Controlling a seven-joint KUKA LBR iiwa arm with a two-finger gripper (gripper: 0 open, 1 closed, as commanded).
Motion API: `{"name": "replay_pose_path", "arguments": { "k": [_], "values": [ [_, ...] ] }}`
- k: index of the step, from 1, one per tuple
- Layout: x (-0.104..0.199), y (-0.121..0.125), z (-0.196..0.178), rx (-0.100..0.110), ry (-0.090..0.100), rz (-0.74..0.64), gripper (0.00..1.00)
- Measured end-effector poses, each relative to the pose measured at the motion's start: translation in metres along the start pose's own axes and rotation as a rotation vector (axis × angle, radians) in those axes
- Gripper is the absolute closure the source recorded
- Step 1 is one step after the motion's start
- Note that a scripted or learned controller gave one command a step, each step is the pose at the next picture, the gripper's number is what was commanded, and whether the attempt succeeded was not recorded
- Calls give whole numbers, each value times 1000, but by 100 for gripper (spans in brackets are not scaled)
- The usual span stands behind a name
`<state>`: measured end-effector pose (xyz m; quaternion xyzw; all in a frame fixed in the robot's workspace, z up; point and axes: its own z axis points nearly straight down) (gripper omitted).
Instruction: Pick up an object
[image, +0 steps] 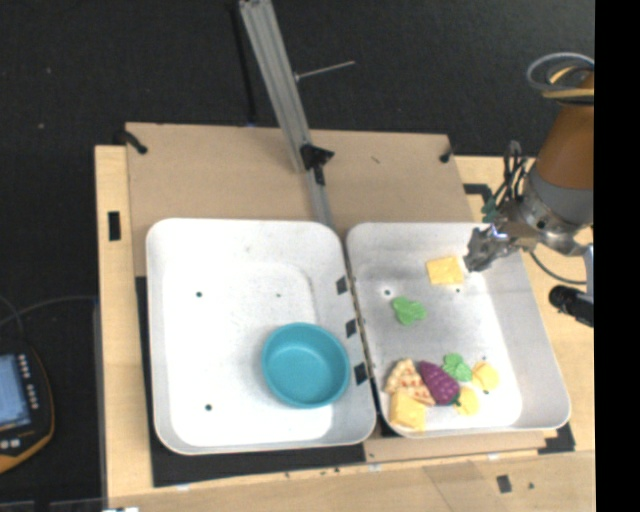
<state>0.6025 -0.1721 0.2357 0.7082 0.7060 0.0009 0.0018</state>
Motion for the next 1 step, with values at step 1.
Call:
{"name": "replay_pose_path", "arguments": {
  "k": [1],
  "values": [
    [57,7,-8,-1,2,-10,100]
  ]
}}
